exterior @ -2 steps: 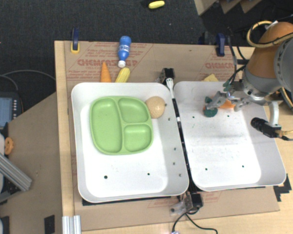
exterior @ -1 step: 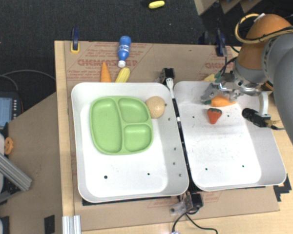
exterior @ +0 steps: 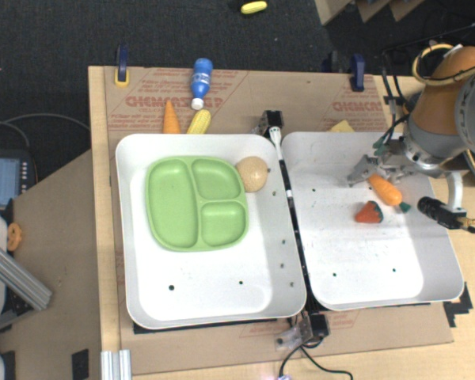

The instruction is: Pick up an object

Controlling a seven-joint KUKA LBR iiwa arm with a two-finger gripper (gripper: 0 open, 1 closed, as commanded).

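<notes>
An orange toy carrot (exterior: 386,190) lies tilted in the right bin (exterior: 340,260), near its far right. A red strawberry (exterior: 369,213) sits just in front of it and to the left. My gripper (exterior: 374,169) hangs low over the bin's far right part, right behind the carrot and close to touching it. From this angle I cannot see whether anything sits in its grasp. The grey arm with its orange band (exterior: 443,93) comes in from the right.
The left bin (exterior: 198,291) holds a green divided plate (exterior: 196,203) and a tan ball (exterior: 252,173) by the plate's far right corner. Behind the bins, on the bench, lie a blue-and-white bottle (exterior: 200,81), an orange cone (exterior: 170,119) and a yellow piece (exterior: 199,121).
</notes>
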